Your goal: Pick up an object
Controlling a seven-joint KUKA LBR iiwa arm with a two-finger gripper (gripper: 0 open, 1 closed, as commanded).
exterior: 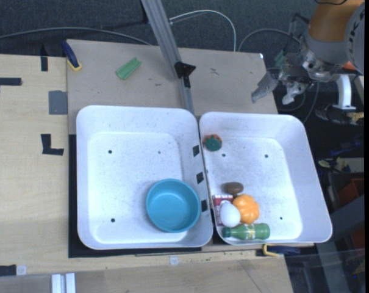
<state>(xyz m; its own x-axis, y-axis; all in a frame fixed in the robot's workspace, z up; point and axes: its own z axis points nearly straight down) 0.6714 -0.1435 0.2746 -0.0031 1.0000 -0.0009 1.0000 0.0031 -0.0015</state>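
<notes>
Gripper (275, 90), fingers spread and empty, hovers over tan bench (233, 78); right bin (294, 163) below, dark carpet (80, 11) behind.

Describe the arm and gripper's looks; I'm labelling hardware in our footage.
The arm has an orange band above a grey, metallic wrist. The gripper is grey with two slim, dark-tipped fingers. Dark cables hang beside the wrist.

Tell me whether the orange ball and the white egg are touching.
Touching. The camera view shows the orange ball pressed against the white egg, with no bin floor visible between them.
</notes>
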